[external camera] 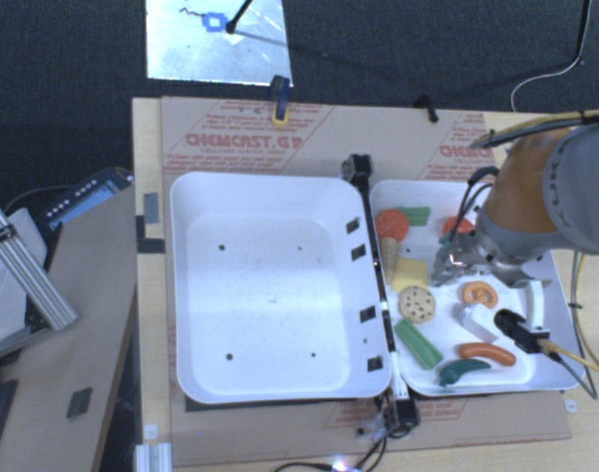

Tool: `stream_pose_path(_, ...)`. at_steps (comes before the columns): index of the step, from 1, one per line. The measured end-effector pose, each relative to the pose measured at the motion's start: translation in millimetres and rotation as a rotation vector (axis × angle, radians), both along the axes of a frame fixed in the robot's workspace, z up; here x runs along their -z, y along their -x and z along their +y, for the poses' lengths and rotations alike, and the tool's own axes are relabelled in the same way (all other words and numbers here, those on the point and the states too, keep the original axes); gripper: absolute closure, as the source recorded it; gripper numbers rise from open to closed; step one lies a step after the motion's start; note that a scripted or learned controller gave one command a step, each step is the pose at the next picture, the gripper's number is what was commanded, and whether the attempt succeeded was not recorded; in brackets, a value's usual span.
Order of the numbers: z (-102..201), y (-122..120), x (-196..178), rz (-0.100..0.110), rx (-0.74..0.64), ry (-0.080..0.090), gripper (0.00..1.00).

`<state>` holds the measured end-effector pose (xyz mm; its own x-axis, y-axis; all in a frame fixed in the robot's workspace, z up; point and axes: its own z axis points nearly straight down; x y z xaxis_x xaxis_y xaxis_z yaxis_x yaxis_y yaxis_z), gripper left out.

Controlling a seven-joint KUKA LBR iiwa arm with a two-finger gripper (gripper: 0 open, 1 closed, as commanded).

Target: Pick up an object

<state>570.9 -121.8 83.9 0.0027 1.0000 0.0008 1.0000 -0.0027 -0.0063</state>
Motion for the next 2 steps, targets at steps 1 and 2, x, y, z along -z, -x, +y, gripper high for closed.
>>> stream_pose_path(1,38,62,0,-0.003,-0.004,-0.001,1.00)
stream_pose_path(2,130,68,-202,-0.026,-0.017,-0.003,1.00)
